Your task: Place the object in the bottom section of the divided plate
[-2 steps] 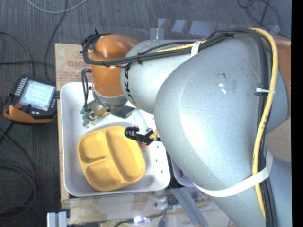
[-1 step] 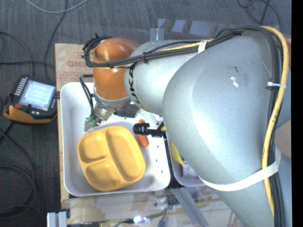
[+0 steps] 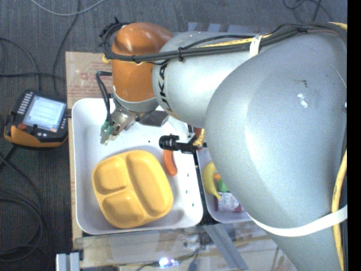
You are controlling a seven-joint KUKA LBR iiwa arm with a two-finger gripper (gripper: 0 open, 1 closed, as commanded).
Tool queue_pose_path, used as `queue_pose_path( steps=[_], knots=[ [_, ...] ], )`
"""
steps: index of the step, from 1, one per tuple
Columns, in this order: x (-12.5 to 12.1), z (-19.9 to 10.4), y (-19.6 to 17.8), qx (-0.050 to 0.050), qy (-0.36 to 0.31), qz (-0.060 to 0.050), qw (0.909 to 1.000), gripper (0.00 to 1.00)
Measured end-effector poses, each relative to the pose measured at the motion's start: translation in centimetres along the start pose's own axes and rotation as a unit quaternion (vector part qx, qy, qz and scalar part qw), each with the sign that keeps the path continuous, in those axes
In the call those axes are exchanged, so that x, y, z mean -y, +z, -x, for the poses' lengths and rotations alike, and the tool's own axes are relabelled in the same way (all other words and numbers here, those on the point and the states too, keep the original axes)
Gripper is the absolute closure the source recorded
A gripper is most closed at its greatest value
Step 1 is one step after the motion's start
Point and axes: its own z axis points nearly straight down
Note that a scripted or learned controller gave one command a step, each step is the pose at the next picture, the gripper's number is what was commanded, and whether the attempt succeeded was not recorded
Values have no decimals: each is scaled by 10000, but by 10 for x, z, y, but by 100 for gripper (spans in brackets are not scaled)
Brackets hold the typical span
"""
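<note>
Since the orange carrot-like object [image 3: 170, 163] lies in the left bin [image 3: 82, 151], touching the right edge of the yellow divided plate [image 3: 132, 188], it should be approached squarely. Whether the gripper [image 3: 106, 130] is wide or narrow cannot be told.

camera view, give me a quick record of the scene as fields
arm: reaches in from the right, over the left bin
gripper: above the plate, near the bin's upper left
divided plate: yellow, three sections, in left bin
orange object: in the left bin, right of the plate
right bin: yellow item, packet
</note>
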Motion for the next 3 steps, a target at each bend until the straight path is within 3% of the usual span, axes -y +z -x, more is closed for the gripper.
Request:
queue_pose_path(
  steps=[1, 2, 3],
  knots=[
    [-24, 27, -54, 23, -805, 0, 9968, 100],
    [30, 28, 62, 62, -1024, 107, 9947, 100],
    [-28, 22, -32, 16, -1587, 7, 9873, 100]
  ],
)
